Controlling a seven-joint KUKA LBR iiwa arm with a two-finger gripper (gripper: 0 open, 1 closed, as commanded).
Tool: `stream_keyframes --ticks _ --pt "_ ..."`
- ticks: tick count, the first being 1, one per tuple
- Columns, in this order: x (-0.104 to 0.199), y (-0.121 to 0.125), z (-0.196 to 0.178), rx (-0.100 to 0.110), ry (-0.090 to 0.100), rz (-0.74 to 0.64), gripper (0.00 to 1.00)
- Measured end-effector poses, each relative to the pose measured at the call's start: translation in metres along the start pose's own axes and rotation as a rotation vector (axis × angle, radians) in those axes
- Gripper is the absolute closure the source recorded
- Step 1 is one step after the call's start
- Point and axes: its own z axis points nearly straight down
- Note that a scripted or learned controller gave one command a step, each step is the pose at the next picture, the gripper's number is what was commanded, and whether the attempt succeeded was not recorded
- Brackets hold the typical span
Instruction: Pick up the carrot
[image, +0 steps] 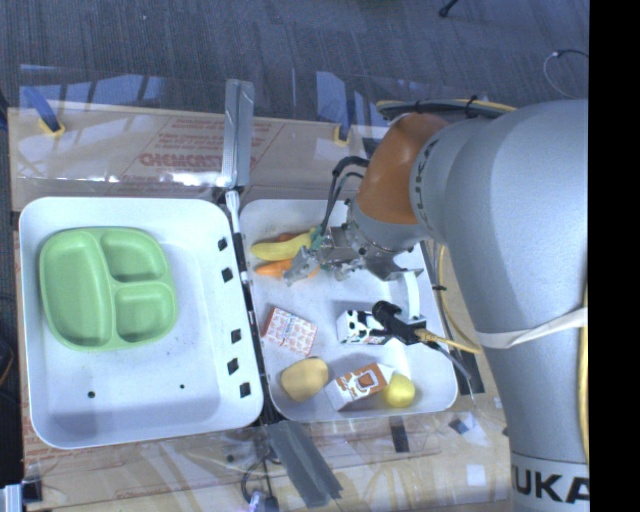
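Orange carrot (272, 268) lies in the right bin (440, 395) under the banana (281, 246), so I have the hand (305, 262) low at its right end, though I cannot tell its grip state.

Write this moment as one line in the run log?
arm: over right bin | gripper: at carrot, beside banana | grasp: unconfirmed

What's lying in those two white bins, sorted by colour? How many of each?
Green: 1, divided plate
Yellow: 2, banana, lemon
Orange: 1, carrot
Tan: 1, potato
Printed packs: 3
Total: 8
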Motion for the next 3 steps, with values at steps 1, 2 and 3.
stream_keyframes --ticks 1,2,3 --pt "-0.053 -0.064 -0.081 -0.003 -0.001 0.112 0.0" --pt "0.027 -0.007 -0.041 -0.003 0.0 0.025 0.0" --pt "0.01 0.007 0.01 -0.001 0.001 0.007 0.0"
